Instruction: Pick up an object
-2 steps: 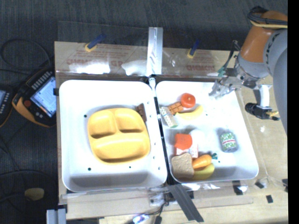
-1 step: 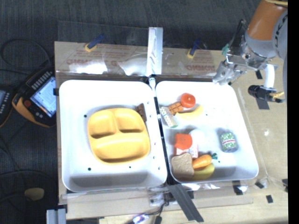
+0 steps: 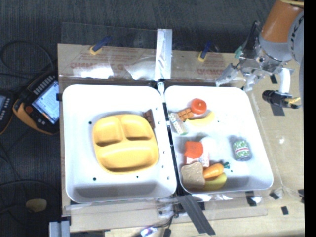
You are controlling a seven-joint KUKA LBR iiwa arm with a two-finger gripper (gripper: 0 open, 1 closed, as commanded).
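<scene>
White left bin (image 3: 74,132): yellow divided tray (image 3: 126,142). Right bin (image 3: 256,132): tomato (image 3: 198,106), carrot (image 3: 213,171), bread slice (image 3: 193,174), green can (image 3: 241,149). Gripper (image 3: 236,77) above rim, fingers spread, holding nothing

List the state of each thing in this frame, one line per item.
Gripper: above the right bin's far edge, jaws spread, holding nothing.
Yellow tray: flat in the left bin, right side up.
Tomato: resting on a banana.
Green can: lying apart from the rest.
Bread slice: against the near wall.
Carrot: on the pile beside the bread.
</scene>
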